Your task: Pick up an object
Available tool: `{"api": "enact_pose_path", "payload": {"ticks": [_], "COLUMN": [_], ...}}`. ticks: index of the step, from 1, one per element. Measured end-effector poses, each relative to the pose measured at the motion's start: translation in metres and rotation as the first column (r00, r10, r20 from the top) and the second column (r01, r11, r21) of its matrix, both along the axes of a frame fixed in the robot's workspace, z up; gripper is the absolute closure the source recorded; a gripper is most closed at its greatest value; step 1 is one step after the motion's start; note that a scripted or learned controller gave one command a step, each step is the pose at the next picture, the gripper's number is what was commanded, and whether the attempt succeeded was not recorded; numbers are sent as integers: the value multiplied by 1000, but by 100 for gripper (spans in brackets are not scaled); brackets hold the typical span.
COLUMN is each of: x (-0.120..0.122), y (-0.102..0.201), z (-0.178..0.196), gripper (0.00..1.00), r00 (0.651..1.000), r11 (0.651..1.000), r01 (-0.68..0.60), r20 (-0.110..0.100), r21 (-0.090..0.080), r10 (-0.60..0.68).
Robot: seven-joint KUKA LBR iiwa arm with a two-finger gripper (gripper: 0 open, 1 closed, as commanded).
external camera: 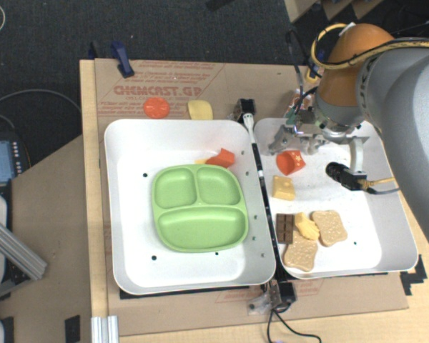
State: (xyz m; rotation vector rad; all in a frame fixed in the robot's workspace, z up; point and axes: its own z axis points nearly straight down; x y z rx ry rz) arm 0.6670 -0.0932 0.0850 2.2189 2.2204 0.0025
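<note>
Red-orange block (291,162) sits in right bin (386,252) just below the gripper (298,140); chunky, angular piece. Can't tell gripper opening or any grasp.

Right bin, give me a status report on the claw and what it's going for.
Claw low over right bin, far end. Red-orange piece just beneath, not seen gripped. Yellow wedge close beside it.

The grey arm (407,113) reaches in from the right, its orange band (354,56) above the wrist. The wrist points steeply downward, and the claw (294,143) hangs low at its end, cables looping around it.
</note>
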Motion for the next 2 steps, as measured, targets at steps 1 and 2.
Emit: {"api": "enact_pose_path", "payload": {"ticks": [1, 2], "x": [-21, -19], "y": [-6, -6], "z": [0, 11], "gripper": [0, 100], "r00": [1000, 1000], "r11": [1000, 1000], "r01": [2, 2], "r20": [-7, -3], "r21": [1, 1], "r10": [-2, -2]}}
